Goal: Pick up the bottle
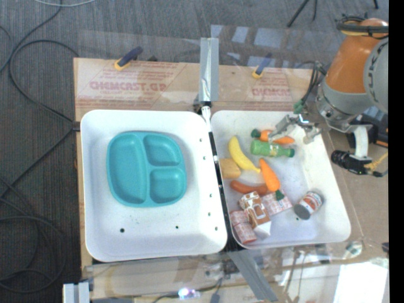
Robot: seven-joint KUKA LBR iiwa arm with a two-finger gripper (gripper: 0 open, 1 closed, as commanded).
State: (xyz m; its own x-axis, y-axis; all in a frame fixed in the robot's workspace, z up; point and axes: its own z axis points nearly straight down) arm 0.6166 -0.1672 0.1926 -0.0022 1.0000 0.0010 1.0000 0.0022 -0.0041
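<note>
A small green bottle [271,148] with an orange cap lies on its side in the upper part of the right bin [334,229], its long axis running left to right, cap toward the right. The gripper [297,124] hangs just above and to the right of it, jaws spread open and holding nothing. A banana [242,154] and a carrot [269,175] lie close on the bottle's left and lower sides.
</note>
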